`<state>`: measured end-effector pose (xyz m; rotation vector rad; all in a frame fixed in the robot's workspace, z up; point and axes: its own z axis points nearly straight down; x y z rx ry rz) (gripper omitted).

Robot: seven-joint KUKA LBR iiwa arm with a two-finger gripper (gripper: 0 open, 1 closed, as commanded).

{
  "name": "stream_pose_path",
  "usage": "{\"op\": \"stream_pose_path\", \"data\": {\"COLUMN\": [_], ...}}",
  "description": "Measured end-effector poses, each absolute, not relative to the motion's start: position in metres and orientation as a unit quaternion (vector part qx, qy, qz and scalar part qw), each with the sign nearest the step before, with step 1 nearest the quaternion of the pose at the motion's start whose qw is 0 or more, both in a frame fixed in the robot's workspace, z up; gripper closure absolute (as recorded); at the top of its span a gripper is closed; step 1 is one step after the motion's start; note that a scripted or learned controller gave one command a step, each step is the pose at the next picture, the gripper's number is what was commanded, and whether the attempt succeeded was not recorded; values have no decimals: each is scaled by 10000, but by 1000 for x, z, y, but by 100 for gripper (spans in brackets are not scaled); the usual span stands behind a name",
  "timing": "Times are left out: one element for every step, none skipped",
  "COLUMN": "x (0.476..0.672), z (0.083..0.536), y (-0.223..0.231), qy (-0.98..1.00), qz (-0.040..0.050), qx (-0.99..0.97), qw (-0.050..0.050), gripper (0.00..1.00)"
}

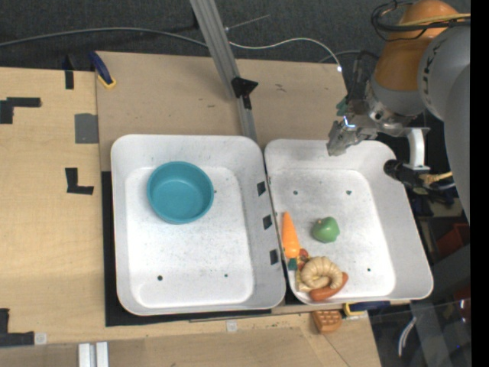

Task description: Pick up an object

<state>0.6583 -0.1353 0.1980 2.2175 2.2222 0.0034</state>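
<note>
Wooden bench (46, 205) carries two white bins side by side. Left bin (137, 281) holds a blue bowl (180, 192). Right bin (397, 235) holds a green pepper (326, 229), a croissant (318, 271), a sausage (330, 288), and a carrot (289, 236) lying along the left wall, its long axis running up and down the view, pointed tip toward the far side. Above this bin's far edge the gripper (338, 142) hangs; whether it is open or closed cannot be told.

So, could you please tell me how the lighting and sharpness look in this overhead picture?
Camera view: even, soft lighting with faint shadows; the right bin and left bin are bright but not blown out; the blue bowl and green object are reasonably sharp; the gripper and the arm look slightly soft.
</note>
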Motion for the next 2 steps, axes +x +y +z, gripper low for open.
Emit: {"op": "stream_pose_path", "data": {"x": [662, 639], "z": [262, 264], "y": [-136, -80], "qy": [7078, 7091], "qz": [18, 3], "qx": [7064, 7051], "qw": [27, -8], "gripper": [100, 100]}}
